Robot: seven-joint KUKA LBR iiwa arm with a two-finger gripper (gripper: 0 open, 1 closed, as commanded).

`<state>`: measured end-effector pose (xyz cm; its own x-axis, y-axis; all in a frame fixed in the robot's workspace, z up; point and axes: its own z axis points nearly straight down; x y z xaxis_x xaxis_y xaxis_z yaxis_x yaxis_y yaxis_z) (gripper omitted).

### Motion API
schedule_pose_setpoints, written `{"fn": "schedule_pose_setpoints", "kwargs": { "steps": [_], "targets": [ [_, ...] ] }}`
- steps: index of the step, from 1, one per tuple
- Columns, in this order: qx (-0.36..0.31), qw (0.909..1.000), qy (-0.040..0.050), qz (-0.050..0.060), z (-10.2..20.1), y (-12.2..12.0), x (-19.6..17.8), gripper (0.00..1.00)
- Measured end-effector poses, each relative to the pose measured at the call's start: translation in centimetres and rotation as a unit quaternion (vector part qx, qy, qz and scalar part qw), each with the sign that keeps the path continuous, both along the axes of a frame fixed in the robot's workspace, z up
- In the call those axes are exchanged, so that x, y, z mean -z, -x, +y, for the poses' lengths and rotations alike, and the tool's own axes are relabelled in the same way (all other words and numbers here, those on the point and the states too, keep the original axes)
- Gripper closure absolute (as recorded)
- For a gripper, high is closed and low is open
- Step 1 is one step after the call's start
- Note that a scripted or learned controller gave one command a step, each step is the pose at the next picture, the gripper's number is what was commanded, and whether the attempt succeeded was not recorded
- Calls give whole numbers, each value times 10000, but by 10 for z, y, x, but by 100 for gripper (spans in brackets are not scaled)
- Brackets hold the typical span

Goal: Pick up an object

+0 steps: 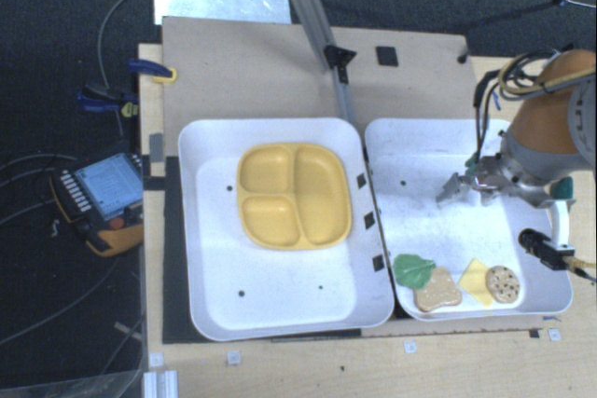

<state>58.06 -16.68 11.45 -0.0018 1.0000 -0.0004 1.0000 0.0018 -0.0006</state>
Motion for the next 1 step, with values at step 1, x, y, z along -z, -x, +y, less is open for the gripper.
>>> {"fn": "schedule_pose_setpoints", "kwargs": {
  "steps": [1],
  "targets": [
    [1,10000,4,-24,0,-2,29,0]
  ]
}}
